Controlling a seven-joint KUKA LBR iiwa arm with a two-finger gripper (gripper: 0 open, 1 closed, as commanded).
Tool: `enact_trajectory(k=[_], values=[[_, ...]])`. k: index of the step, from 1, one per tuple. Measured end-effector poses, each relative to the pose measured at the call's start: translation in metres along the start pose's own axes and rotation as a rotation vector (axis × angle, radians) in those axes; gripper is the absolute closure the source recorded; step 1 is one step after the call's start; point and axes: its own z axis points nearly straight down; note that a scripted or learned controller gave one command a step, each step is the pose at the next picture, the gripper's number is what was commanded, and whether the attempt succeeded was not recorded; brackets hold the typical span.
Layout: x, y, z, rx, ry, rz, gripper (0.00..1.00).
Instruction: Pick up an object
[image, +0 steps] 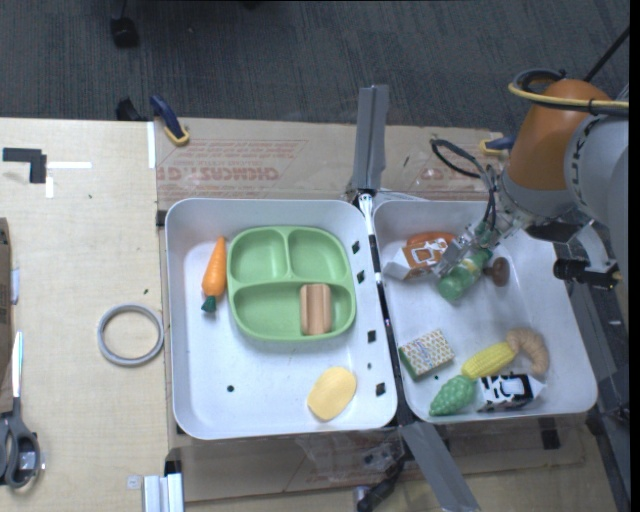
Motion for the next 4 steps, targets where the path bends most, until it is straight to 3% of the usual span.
enact_trajectory(k=[1,2,3,4], values=[[0.037,-0.032,0.001,-0.010,-0.003,0.350,0.00],[0.092,-0.095,0.003,-0.012,-0.002,0.539,0.00],[0.118,-0.128,-0.001,-0.034,-0.016,0.557,0.00],[0.122,-0.133,-0.003,-0.012,-0.002,0.562,1.00]])
